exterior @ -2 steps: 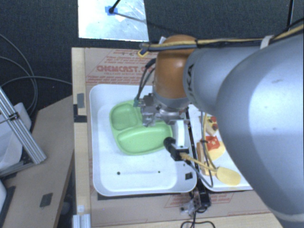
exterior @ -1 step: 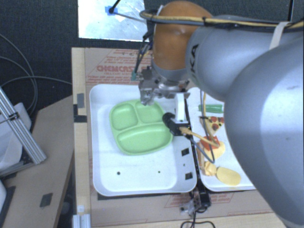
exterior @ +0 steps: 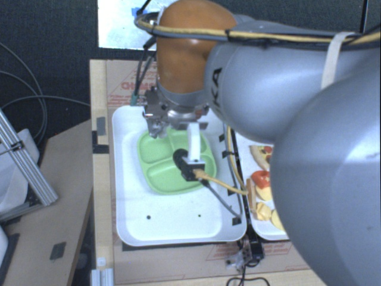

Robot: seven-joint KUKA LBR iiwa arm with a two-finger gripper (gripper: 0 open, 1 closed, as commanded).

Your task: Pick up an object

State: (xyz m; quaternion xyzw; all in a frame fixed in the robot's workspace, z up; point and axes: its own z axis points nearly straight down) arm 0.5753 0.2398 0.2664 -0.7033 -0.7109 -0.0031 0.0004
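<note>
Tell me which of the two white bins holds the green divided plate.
The bin on the view's left holds the green plate; the right-hand bin holds red and yellow pieces instead.

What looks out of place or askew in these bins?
Nothing looks spilled or broken. The green divided plastic plate lies flat in the left white bin, but seems turned slightly askew to its walls.
</note>
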